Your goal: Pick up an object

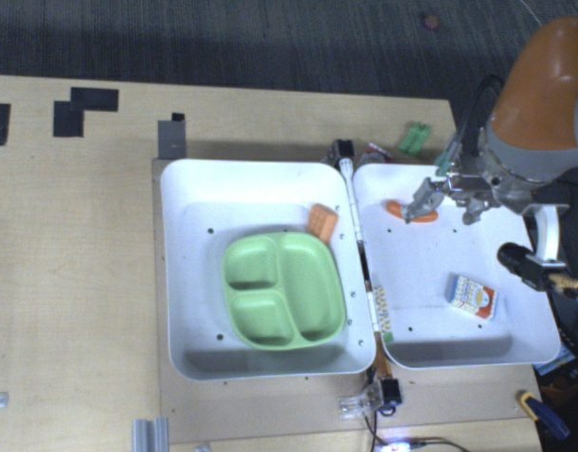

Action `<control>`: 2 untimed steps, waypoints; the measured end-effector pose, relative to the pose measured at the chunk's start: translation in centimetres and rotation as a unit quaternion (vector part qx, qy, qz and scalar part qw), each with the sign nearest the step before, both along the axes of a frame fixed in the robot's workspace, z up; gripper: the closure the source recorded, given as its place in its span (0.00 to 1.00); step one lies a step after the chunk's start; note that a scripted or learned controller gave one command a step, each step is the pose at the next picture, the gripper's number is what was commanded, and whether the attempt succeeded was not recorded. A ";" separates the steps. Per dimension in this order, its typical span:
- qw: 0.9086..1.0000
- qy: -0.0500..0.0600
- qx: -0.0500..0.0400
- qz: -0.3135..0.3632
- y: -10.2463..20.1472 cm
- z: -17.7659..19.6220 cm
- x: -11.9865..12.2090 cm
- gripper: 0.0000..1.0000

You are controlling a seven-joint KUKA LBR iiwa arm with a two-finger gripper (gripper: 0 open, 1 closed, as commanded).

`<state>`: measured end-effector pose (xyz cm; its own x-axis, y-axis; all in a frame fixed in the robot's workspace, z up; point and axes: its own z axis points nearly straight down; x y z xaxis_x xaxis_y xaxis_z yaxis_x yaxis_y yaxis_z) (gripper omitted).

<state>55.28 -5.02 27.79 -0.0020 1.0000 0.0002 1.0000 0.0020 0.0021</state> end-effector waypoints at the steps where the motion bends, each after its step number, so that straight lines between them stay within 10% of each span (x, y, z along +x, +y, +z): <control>1: 1.000 0.003 0.000 -0.001 -3.4 -16.5 2.7 0.00; 2: 1.000 -0.001 0.000 0.001 -4.9 -19.3 9.2 0.00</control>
